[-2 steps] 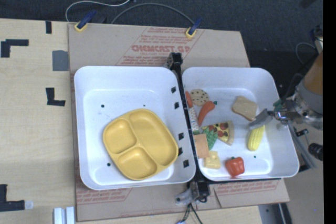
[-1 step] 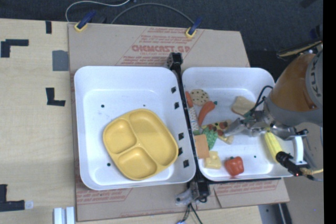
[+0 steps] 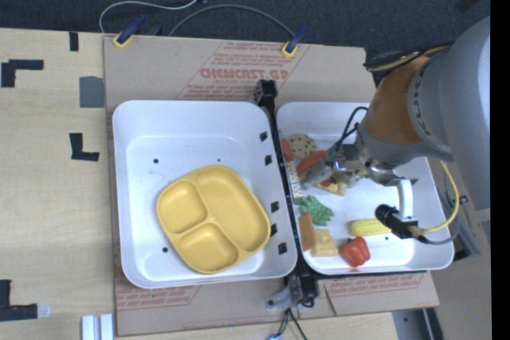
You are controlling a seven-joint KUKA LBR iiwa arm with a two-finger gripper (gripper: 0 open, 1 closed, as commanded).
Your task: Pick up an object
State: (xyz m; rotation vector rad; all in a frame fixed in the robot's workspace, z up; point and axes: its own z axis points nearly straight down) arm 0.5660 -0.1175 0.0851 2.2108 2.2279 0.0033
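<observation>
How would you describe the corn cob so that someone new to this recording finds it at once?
Start at the right-hand white bin, the one with the toy food, not the one holding the yellow divided plate. Go to its near right corner: the corn cob lies there on its side, above the red pepper. It is the only long, pale yellow piece.
</observation>
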